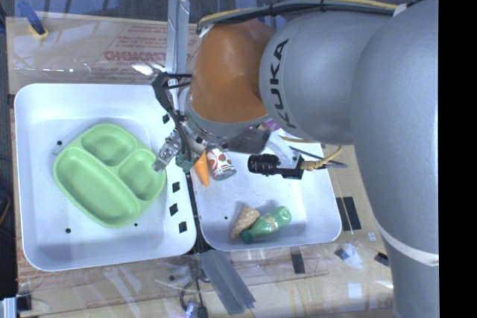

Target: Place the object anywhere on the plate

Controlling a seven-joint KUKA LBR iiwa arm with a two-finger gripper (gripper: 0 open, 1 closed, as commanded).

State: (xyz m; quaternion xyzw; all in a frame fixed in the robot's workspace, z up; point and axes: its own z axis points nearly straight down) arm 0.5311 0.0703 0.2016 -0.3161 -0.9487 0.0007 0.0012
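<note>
Your grey arm [350, 71] sits closest to the lens and takes up the right side of the scene. Its orange band [227, 74] hangs over the far edge of the bench, where the two bins meet. Below that band, the gripper [167, 153] reaches down and to the left. It ends over the divide between the bins, just beside the right rim of the green plate [108, 175]. From this angle you cannot tell how far the gripper is open, or whether it has hold of anything.

The plate has three compartments and lies tilted in the middle of the left bin [45, 108]. Its compartments show only bare green.

Four small things lie in the right bin [313, 201]. An orange carrot-shaped piece [202, 171] is at the bin's left wall, just right of the gripper and closest to it. A red and white can [220, 164] touches its right side. Nearer to you, a tan cone [245, 220] and a green bottle [268, 224] lie side by side, touching, close to the bin's near wall.
</note>
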